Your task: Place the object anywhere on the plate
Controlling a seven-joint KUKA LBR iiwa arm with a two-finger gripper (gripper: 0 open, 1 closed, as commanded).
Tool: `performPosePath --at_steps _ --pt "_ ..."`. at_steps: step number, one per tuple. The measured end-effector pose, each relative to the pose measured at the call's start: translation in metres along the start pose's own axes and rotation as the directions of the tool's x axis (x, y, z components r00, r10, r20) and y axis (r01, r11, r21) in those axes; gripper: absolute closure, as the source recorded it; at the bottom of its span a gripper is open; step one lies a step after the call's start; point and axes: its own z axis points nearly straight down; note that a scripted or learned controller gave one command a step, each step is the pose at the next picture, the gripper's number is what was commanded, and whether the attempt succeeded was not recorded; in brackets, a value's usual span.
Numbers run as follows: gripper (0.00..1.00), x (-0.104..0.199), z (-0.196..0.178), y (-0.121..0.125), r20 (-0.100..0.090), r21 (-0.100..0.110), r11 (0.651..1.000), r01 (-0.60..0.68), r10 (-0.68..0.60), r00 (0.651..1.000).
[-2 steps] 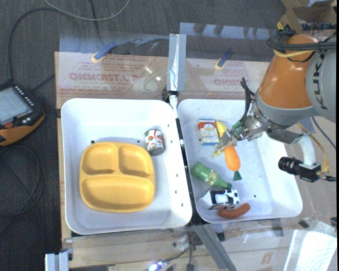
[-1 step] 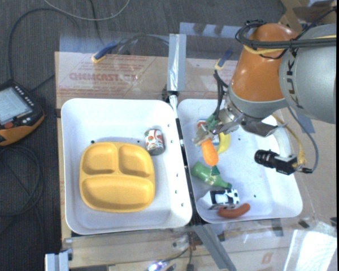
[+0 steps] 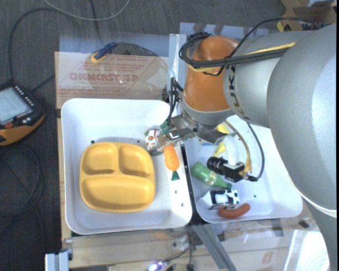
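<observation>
Since the gripper (image 3: pixel 168 132) hangs past the plate's (image 3: pixel 118 175) far right corner, we judge a drop here risks missing; its fingers look clamped on a carrot (image 3: pixel 171 158), though we cannot tell for sure.

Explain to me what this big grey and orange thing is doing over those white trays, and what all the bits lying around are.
The big grey and orange thing is a robot arm, seen by one camera fixed above the bench, looking down at a slant. The arm reaches in from the right. Its gripper hangs over the inner edge of the left shallow white bin. Close by it are a small toy orange carrot and a small white and red object; whether anything is held is unclear. A yellow plastic plate with three compartments lies in that bin. The right bin holds a green bottle-like toy, a red sausage-shaped toy and other small items.
</observation>
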Motion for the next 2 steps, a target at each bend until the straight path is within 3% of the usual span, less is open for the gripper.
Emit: performPosePath --at_steps 1,2 --pt "1.00 0.0836 0.0410 0.0152 -0.001 0.000 0.940 0.341 -0.341 0.940" --pt "0.00 0.0833 0.0408 0.0153 -0.001 0.000 0.940 0.340 -0.340 0.940"
